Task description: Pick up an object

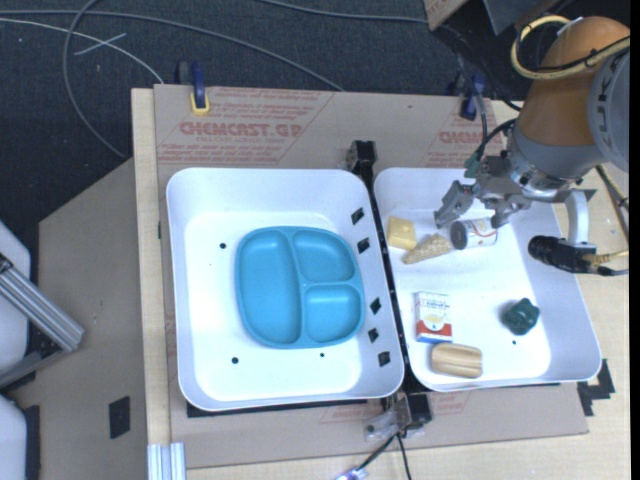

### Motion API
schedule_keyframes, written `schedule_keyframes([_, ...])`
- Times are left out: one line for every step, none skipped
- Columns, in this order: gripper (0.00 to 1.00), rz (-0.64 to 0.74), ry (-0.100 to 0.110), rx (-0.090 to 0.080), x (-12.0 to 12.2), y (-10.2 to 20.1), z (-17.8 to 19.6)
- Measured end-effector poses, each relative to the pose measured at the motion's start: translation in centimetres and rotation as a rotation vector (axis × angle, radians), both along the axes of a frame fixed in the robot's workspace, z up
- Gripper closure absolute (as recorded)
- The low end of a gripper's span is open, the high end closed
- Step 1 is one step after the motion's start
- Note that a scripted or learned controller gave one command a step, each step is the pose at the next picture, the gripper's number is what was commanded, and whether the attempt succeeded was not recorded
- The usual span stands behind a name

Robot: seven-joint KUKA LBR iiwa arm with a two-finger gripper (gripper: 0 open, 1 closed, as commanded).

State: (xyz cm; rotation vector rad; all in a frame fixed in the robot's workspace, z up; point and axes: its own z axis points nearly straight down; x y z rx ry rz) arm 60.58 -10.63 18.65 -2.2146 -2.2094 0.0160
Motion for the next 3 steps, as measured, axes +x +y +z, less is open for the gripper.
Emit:
schedule_keyframes([0.0,0.003,-0.015,-0.001,0.3,0.0,0.9])
schedule_keyframes([0.0,0.002,-0.012,-0.001,0.1,0.1,-3.2])
schedule_keyframes([0.0,0.002,-0.012,0.0,-0.3,0.8,-9.2])
